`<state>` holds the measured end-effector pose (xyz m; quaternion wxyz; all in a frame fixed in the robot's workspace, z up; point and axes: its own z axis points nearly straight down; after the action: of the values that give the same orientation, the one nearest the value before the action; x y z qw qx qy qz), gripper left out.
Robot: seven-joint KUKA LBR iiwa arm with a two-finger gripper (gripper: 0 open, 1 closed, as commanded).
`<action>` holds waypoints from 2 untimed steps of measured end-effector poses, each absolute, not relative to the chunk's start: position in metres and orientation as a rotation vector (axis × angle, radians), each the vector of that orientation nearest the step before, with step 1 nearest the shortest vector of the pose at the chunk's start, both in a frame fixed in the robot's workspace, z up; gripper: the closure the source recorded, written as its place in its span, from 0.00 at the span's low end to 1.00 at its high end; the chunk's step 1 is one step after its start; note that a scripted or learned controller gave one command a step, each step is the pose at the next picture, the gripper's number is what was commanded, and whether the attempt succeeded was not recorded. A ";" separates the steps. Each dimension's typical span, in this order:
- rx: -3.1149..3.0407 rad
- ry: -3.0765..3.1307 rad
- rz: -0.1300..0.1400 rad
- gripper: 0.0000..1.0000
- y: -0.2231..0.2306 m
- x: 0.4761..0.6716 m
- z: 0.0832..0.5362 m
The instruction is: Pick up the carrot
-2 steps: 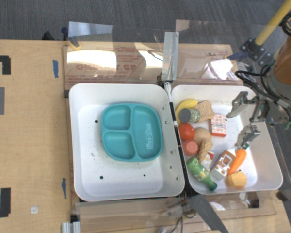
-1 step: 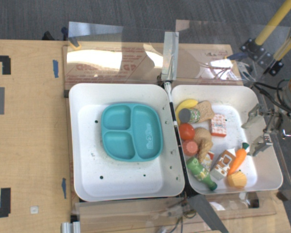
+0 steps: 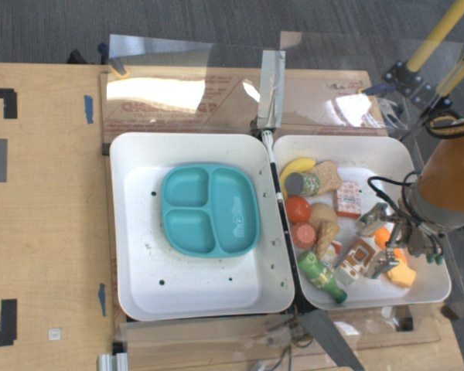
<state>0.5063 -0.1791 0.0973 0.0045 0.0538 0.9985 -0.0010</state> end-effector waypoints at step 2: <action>-0.024 3.126 0.001 1.00 -0.107 0.550 0.200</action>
<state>0.5501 -0.1071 0.2000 0.0078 -0.0077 0.9999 0.0002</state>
